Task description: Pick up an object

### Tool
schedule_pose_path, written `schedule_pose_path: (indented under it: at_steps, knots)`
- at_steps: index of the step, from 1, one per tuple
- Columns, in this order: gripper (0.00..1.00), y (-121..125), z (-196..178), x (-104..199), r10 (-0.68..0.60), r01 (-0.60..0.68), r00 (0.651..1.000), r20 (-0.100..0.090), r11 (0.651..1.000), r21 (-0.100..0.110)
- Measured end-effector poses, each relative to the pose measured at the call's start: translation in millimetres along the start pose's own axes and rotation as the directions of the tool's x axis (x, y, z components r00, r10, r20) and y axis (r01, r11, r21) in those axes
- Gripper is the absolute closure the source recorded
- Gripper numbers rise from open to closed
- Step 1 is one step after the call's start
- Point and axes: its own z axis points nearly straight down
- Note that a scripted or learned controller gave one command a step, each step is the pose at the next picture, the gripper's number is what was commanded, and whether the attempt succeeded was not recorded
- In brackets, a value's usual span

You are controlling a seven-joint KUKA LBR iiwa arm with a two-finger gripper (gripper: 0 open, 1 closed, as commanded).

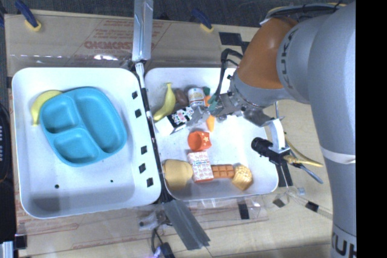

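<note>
Claw (213, 107) hung low over right bin (260, 190), grip state unclear. Orange toy (199, 140) lay just below-left of it, small can (195, 96) beside. Approach step; next: descend, close.

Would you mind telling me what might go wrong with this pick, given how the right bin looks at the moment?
1. The gripper sits low among closely packed items: the can, the banana and the orange piece. It may nudge or catch a neighbour instead of one clean object.
2. The red round toy looks likely to roll or slip if pinched off-centre.
3. Items near the right bin's wall leave little room for the gripper.
</note>
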Motion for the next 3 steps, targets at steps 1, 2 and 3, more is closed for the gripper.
schedule_pose_path:
  at_steps: [1, 2, 3]
  knots:
    - [0.00, 21.3, 77.4, -27.9, -0.090, 0.090, 0.996, 0.002, 0.996, -0.006]
    - [0.00, 76.4, 9.6, -38.1, -0.011, 0.011, 1.000, 0.003, 1.000, -0.007]
    - [0.00, 60.9, 47.4, -66.7, -0.043, 0.044, 0.999, 0.010, 0.999, -0.023]
